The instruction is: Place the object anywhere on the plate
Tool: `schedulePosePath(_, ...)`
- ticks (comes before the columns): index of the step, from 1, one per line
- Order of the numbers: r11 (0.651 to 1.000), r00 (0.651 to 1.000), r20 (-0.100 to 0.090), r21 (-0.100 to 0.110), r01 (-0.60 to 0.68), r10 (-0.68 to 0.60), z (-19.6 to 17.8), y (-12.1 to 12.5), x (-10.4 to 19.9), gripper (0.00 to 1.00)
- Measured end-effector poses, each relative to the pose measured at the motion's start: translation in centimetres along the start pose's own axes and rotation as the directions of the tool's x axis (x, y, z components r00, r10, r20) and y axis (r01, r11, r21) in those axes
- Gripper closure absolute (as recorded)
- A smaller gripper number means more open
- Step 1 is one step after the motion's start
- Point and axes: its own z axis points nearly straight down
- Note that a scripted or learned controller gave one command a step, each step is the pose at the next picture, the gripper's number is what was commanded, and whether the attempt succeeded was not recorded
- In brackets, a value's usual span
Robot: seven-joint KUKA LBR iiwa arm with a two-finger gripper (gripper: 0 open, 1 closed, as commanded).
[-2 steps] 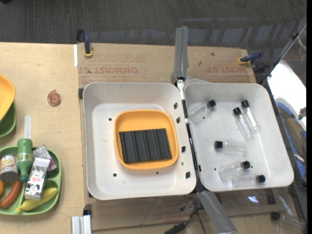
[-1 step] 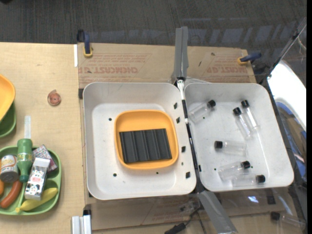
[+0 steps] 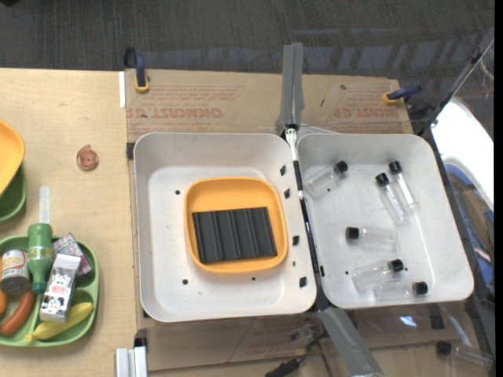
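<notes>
A dark ribbed slab [image 3: 235, 235] lies flat on the orange plate [image 3: 234, 192]. It covers the plate's middle and near part, with the orange rim showing all round it. The plate sits in the middle of the left bin [image 3: 157, 234], apart from every wall.

In the right bin [image 3: 334, 285], just beside the left one, clear vials with black caps [image 3: 389, 197] lie scattered. One is near the far left corner, two are by the far right corner, one is near the middle, and two more are along the near edge.

Both bins rest on a sheet of cardboard [image 3: 196, 104], which is clamped at its far corners. On the wooden bench to the left stands a green tray of toy food [image 3: 82, 309] with a small green bottle [image 3: 38, 258] at the bench's near left edge. Beyond it lie a small pinkish disc [image 3: 87, 158] and part of an orange bowl [image 3: 8, 159].
</notes>
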Motion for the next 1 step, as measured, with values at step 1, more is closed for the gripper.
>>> schedulePosePath(1, 0.948, 0.948, 0.002, -0.001, 0.32, -0.32, 0.04, -0.08, -1.26, 0.0)
